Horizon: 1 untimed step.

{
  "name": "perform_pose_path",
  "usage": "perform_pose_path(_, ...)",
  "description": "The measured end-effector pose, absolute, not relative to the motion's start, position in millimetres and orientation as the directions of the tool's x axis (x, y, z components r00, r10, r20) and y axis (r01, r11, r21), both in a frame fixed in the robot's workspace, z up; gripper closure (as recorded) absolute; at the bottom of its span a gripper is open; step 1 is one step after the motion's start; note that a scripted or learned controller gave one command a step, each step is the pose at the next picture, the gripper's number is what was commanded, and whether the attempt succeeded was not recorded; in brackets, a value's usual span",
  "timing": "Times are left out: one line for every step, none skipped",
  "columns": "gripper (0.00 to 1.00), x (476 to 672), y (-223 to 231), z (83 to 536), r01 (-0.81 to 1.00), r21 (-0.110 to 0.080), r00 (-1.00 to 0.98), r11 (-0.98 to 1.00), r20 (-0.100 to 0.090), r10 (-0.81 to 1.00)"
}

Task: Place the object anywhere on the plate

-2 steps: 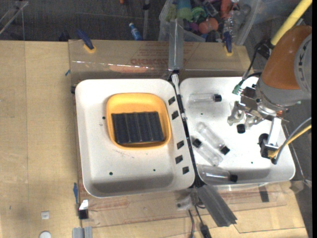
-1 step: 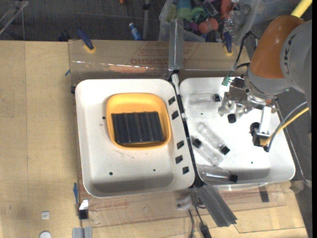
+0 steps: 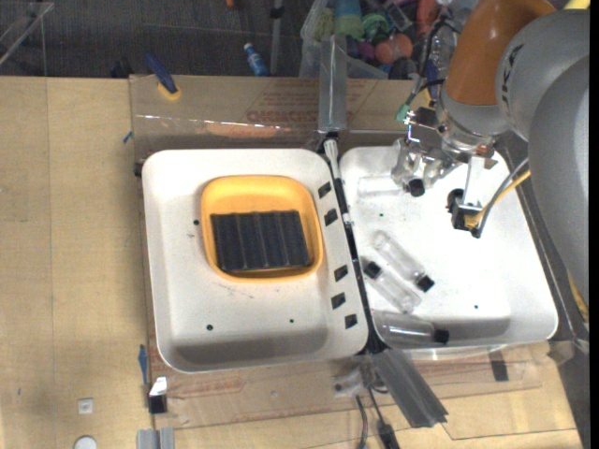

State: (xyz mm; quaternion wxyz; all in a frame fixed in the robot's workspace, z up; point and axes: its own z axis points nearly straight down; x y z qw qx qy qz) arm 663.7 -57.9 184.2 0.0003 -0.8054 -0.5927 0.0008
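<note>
Camera view showed the tool (image 3: 440, 190) hovering, grip state unclear; the clear object (image 3: 401, 267) lay below-left, ungrasped, plate (image 3: 260, 191) farther left

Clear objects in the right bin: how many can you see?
2. One clear object lies near the right bin's middle; another rests along its front edge. The arm may hide more at the back.

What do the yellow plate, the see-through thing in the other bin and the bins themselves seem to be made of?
Yellow plate: probably plastic, smooth with a soft sheen and rounded moulded edges; a dark ribbed panel lies in it, material unclear. See-through object: looks like clear plastic with black end pieces; the bin shows through it. Bins: likely white moulded plastic, matte, with rounded corners.
</note>
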Motion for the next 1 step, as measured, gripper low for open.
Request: perform_pose_path(1.00,666.9,-32.1,215.2,0.976,0.002,0.216,-0.216,-0.001,0.976)
